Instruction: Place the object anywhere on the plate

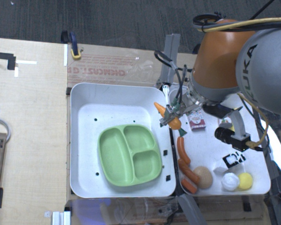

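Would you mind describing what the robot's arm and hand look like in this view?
The arm is bulky, rounded and grey, with dark KUKA lettering and a glossy orange band above the wrist. A yellow cable and black cables run over it. The hand is a small metallic assembly with thin wires.

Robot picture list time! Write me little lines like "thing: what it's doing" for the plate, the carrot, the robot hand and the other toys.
plate: green, three sections, lies in the left bin, nothing on it
carrot: orange toy, at the gripper's tip, above the wall between the bins
gripper: over the bins' dividing wall, not over the plate yet
right bin: holds sausages, a tan egg shape, a white ball, a yellow ball, a small card
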Action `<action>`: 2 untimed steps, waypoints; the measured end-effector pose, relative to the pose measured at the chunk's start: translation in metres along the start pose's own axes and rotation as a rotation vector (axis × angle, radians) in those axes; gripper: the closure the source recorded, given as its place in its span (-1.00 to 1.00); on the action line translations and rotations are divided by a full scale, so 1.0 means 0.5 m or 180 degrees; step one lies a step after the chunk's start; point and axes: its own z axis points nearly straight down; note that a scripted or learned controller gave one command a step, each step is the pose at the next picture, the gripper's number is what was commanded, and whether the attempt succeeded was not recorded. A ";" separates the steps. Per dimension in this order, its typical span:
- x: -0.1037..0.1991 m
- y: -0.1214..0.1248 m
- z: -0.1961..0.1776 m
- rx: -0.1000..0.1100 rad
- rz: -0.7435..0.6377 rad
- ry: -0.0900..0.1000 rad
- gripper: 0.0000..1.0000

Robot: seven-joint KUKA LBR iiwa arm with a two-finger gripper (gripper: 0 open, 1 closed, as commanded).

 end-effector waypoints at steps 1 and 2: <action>0.111 0.003 0.094 0.0001 -0.0631 0.0002 1.00; 0.111 0.003 0.094 0.0002 -0.0630 0.0003 -1.00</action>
